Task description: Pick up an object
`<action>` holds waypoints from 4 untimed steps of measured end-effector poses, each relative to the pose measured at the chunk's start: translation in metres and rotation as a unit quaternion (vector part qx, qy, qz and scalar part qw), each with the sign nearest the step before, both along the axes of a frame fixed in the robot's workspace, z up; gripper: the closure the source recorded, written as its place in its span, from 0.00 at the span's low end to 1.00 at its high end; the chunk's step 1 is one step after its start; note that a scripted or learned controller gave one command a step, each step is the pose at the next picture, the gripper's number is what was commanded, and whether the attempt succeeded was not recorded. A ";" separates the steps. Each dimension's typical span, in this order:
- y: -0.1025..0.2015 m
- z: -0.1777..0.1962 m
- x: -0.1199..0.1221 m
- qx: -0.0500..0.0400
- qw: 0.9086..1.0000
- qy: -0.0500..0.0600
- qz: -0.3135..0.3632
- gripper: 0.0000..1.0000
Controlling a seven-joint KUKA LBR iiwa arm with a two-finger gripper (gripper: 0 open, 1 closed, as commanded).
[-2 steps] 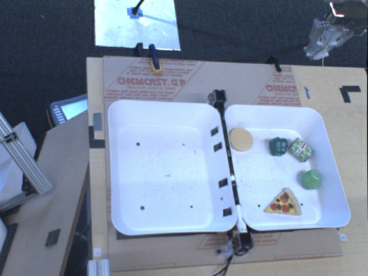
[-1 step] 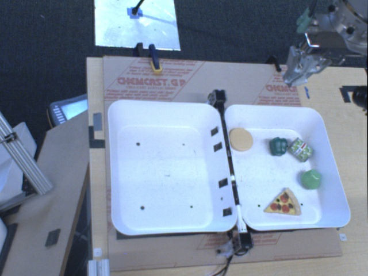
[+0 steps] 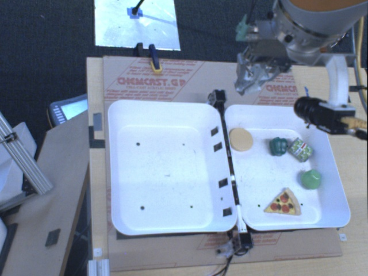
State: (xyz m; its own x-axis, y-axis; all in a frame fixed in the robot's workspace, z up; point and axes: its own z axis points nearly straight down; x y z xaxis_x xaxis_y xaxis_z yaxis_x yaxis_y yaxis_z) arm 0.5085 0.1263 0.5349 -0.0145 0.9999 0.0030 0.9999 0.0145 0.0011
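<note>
Two white bins sit side by side; we see the right bin [image 3: 330,211] holding a tan disc [image 3: 241,139], dark green piece [image 3: 278,146], small carton [image 3: 300,149], green ball [image 3: 311,179] and pizza slice [image 3: 283,202]. At twelve o'clock the gripper [image 3: 253,82] hovers, holding nothing

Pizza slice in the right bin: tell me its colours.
Yellow-orange with red spots, a tan crust edge; pizza slice, camera view.

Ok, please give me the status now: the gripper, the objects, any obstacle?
Gripper above the right bin's far edge, holding nothing. Five objects in that bin, pizza slice nearest the front. Nothing in the way.
</note>
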 end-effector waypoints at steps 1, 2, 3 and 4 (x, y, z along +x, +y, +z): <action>0.080 -0.013 0.015 0.000 1.000 0.001 -0.001 1.00; 0.110 0.001 0.013 0.000 1.000 -0.001 -0.004 1.00; 0.108 0.012 0.013 0.000 1.000 -0.001 -0.004 1.00; 0.109 0.023 0.013 0.001 1.000 -0.002 -0.003 1.00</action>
State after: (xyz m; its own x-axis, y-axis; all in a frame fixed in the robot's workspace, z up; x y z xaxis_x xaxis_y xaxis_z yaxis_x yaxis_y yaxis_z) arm 0.5218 0.2351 0.5576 -0.0086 1.0000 0.0041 1.0000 0.0085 0.0050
